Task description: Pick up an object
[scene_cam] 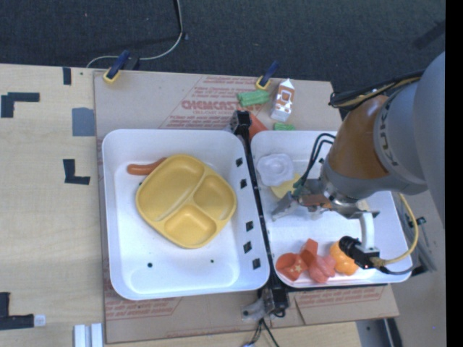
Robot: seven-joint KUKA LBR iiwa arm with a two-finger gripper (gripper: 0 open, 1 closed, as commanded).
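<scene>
Gripper low in right bin, fingers parted, nothing between them. Candidate objects: clear cup and yellow piece just beside fingertips; red and orange toys near front wall. Your risk: fingers close beside target, nudge clear cup against divider, grasp comes up empty.

— What were the two bins made of?
— White plastic, smooth, with a slight sheen. The yellow divided tray looked like matt plastic.
— And beneath them?
— A brown cardboard sheet, dull and printed in red, on a pale wood-look bench.
</scene>
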